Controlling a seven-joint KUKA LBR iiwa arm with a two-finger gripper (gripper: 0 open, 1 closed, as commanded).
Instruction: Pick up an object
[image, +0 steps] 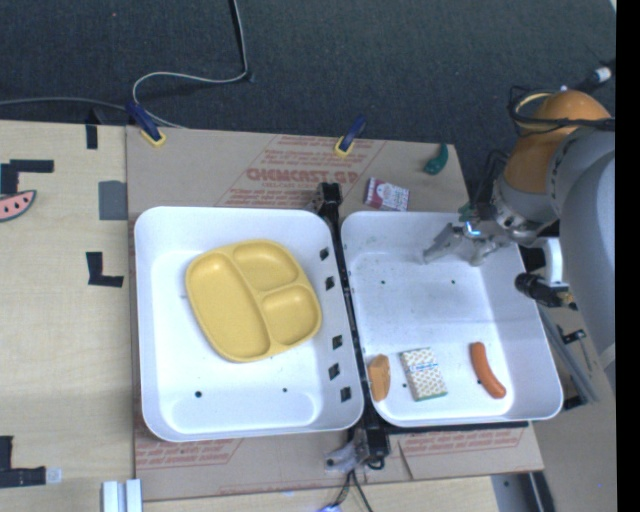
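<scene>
Metal two-finger gripper (459, 246) near right white bin's (400, 230) far edge, fingers spread, empty — orange sausage (488, 369), patterned card box (424, 373), brown bun (379, 377) along near edge, well apart — likely staging.

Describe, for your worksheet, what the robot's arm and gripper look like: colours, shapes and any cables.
The arm is thick, rounded and grey, with an orange band above the wrist. Dark cables loop beside that band. The gripper is small, metallic grey, with two thin fingers.

Yellow plate (255, 298), orange sausage (488, 370)
</scene>
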